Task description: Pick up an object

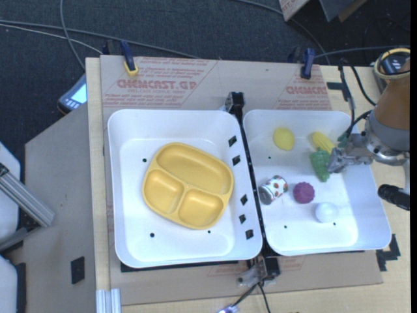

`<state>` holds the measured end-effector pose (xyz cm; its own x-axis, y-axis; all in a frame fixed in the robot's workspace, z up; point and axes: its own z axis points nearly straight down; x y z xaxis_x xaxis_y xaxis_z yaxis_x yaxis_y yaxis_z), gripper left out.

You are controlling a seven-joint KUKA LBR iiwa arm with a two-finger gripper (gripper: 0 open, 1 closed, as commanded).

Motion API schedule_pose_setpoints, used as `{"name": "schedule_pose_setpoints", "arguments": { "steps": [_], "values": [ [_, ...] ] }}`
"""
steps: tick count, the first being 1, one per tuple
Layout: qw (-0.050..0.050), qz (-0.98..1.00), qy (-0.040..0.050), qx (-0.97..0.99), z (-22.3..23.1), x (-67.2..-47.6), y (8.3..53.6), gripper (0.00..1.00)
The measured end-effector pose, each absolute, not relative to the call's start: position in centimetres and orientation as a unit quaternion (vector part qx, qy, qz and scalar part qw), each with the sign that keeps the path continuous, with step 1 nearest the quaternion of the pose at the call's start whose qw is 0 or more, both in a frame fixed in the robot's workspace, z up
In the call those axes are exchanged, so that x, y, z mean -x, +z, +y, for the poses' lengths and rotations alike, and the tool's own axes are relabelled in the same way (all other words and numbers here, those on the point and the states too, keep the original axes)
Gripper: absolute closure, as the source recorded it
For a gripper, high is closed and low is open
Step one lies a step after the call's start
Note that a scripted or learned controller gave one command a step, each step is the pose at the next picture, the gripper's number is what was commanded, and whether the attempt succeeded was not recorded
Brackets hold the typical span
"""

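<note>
The right bin (365,233) holds several small objects. At its back lie a yellow round piece (283,138) and a yellow oblong piece (320,140). A green object (319,165) lies just in front of the oblong one. Nearer the front are a white cup with coloured spots (273,188), a purple ball-like piece (303,192) and a white ball (325,211). My gripper (337,159) is low in the bin, right beside the green object on its right side. Nothing is seen lifted.
The left bin (124,194) carries a yellow divided plate (187,184). A black divider with clips (242,175) runs between the bins. The arm (391,119) enters over the right bin's right wall. Clamps (129,62) and cables sit at the bench's back edge.
</note>
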<state>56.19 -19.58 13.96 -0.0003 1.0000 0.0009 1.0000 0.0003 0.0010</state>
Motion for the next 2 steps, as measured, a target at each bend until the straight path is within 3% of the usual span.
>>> {"name": "schedule_pose_setpoints", "arguments": {
  "steps": [1, 2],
  "values": [
    [0.003, 0.708, 0.0016, -0.707, -19.4, -56.6, 20.4, 1.00],
    [0.001, 0.708, 0.0009, -0.707, -19.4, -56.7, 21.6, 1.00]
  ]
}}
